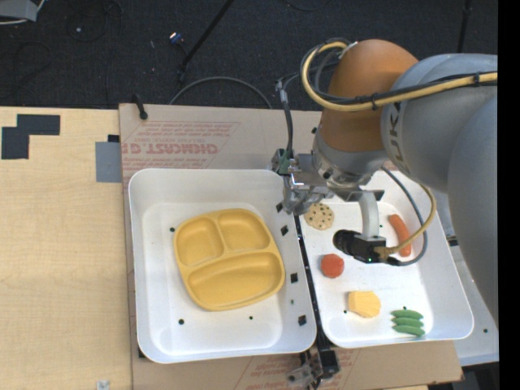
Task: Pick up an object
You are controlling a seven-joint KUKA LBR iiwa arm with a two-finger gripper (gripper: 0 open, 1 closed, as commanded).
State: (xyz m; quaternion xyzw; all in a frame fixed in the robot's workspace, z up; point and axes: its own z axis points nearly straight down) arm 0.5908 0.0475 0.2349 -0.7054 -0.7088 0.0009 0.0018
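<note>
Two white bins sit side by side on a pale wood surface [57, 258], with a sheet of brown cardboard [187, 145] under them.

The left bin [154, 315] holds one big yellow plate [227, 258]. The plate has three parts, two small ones at the far side and one long one at the near side. It lies flat and a little turned.

The right bin [455, 307] holds five small things. A round cookie [320, 215] with dark dots lies at the far left, close to the wall between the bins. A red round thing [331, 265] lies nearer, a bit apart from the cookie. An orange stick [400, 230] lies on the right side of the bin. A yellow block [364, 304] lies near the front, and some green pods [408, 322] lie just beside it, to its right.

The grey arm [439, 136] comes in from the right, and its orange band [366, 75] is over the far part of the right bin. The jaws hang low by the wall between the two bins, just beside the cookie. The wrist hides much of them, so it is not clear if they are wide or narrow.
</note>
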